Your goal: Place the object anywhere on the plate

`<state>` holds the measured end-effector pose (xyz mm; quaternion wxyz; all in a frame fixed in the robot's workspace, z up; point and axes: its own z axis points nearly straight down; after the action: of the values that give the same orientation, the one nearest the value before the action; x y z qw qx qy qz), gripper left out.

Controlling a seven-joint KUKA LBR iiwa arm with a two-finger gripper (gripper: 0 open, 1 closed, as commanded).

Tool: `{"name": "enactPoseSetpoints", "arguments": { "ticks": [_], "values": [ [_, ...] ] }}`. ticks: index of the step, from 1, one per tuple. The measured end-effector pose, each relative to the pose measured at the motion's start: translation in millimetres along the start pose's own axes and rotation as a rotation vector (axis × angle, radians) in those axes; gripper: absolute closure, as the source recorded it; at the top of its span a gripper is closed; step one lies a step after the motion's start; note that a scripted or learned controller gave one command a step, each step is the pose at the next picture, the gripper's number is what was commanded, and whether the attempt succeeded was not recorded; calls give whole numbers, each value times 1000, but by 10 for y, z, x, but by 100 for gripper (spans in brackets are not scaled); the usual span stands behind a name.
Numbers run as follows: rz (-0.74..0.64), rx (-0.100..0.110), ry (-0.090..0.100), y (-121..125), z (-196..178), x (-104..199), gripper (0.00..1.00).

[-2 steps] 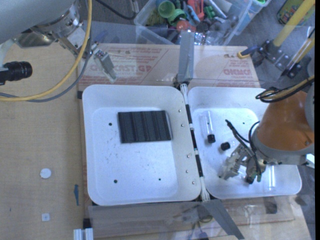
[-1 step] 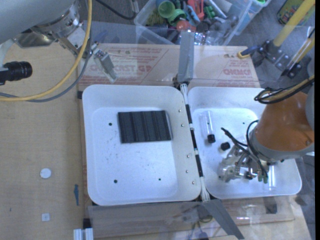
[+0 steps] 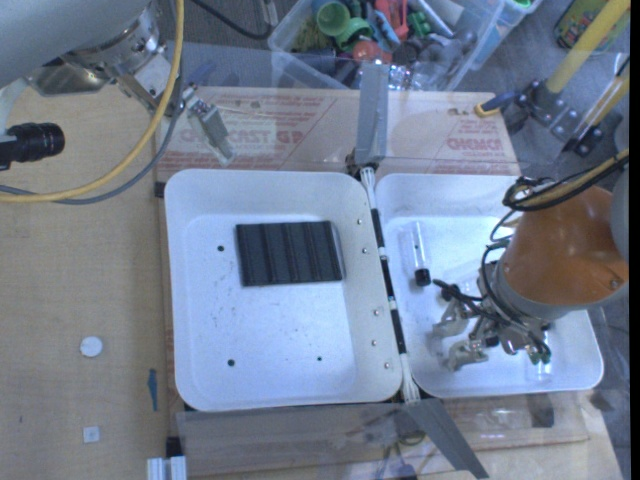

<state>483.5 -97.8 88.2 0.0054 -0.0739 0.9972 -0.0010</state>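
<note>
The claw [image 3: 463,343] is hanging low in the right bin [image 3: 570,378], its metal fingers spreading apart with nothing visible between them. The orange band of the arm [image 3: 560,253] is sitting just above and to its right. A small marker-like object [image 3: 419,258], pale with a dark tip, is lying on the bin floor just beyond the claw, apart from it. Well to the claw's left, the dark ribbed plate [image 3: 289,253] is resting in the left bin [image 3: 200,368].
</note>
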Motion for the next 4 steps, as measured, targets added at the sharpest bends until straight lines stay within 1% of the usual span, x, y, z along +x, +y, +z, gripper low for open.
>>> {"name": "enactPoseSetpoints", "arguments": {
  "ticks": [2, 3, 4],
  "values": [
    [4, 0, -11, 4, -200, -36, 100],
    [-293, -5, 3, 726, -968, -161, 100],
    [-233, -5, 4, 1844, -968, -353, 100]
  ]
}}
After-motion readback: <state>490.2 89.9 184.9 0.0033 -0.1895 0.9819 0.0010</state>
